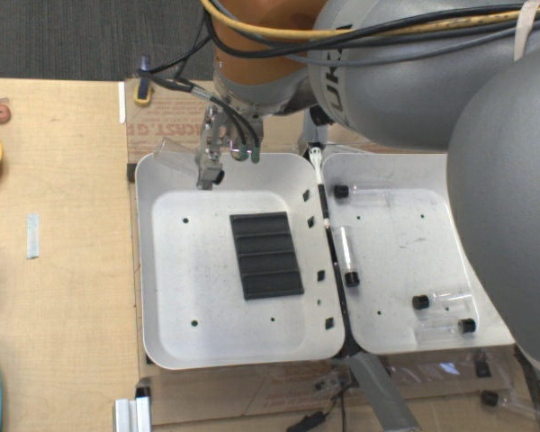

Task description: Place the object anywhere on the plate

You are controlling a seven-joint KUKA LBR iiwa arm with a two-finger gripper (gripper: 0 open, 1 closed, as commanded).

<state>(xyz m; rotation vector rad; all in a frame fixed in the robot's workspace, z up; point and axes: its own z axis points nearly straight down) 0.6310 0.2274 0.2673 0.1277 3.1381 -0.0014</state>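
**Arm poised over the far rim of the left bin, ribbed slab below.**

Grey robot arm with orange wrist band (405, 61) reaching in from the right across the pale wooden desk (63, 241), so as to stand above the left shallow white bin (162, 331) and not the right shallow white bin (405, 241). Flat black ribbed rectangular slab (266, 255) lying mid-floor in the left bin, clear of every wall; judged to serve as the plate, set centrally for easy access from above. End effector (214, 162) hanging at the far rim of that bin, near the slab's far end but apart from it; whether clenched, released or carrying anything cannot be told. Small clear tubes with black caps (445, 302) loose in the right bin, probably the stock of objects, well apart from the slab.
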